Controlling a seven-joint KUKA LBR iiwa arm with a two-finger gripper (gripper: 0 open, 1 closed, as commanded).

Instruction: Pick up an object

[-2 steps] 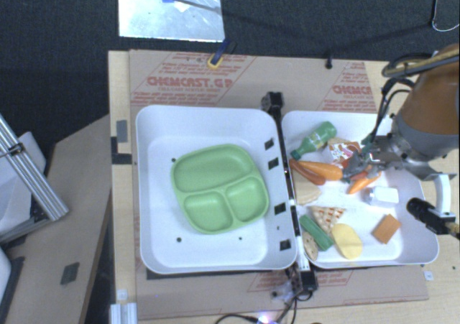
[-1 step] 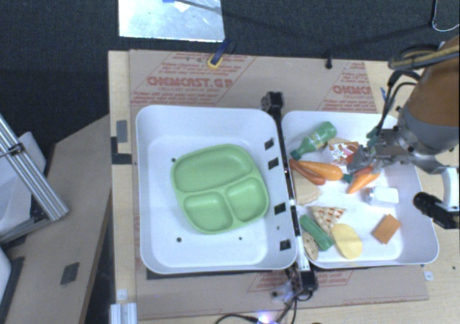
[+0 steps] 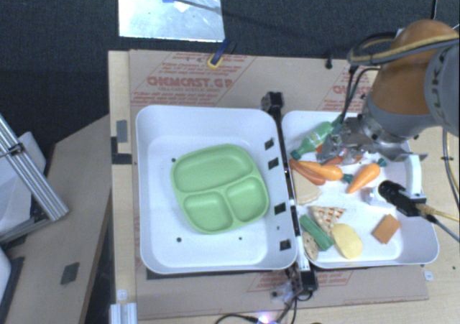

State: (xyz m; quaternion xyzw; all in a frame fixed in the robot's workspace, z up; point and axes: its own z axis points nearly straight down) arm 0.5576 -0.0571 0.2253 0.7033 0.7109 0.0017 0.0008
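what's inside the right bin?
Right bin holds toy food: two carrots, a green bottle, a waffle wedge, a yellow piece, an orange block. The gripper and arm cover the bin's far corner.

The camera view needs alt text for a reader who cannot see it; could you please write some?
A grey robot arm's hand reaches into the right bin over toy food, near an orange carrot. The left bin bears a green divided plate.

Green divided plate (image 3: 215,187); white bins (image 3: 154,172); orange carrots (image 3: 317,169); yellow potato (image 3: 348,241).
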